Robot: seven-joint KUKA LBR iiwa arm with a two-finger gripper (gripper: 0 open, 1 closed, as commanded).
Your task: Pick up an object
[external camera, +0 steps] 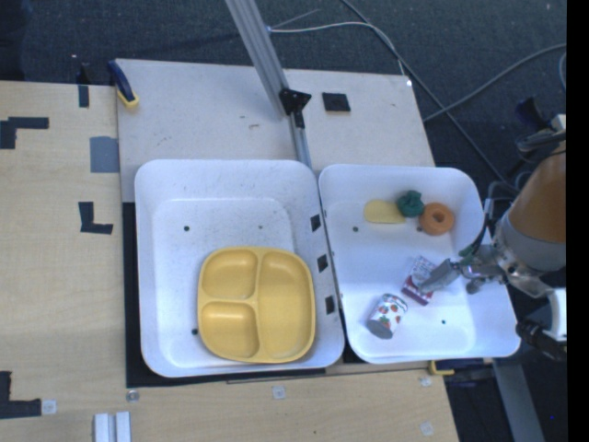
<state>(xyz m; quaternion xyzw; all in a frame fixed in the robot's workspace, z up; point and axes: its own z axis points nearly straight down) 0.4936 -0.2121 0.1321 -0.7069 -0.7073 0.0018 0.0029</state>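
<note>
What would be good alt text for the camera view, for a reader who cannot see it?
Seen from above, a grey robot arm's gripper reaches into the right bin, next to a small packet, a printed cup, an orange ring, a green item and a yellow piece. The left bin holds a yellow divided plate.

A divided plate (257, 304) lies in the left bin (156, 247). The right bin (460, 191) holds a cup (387, 315), a packet (420, 279), and, behind them, perhaps three toys (409, 211).

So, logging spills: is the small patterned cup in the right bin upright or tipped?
Tipped. The cup lies on its side on the right bin floor.
</note>
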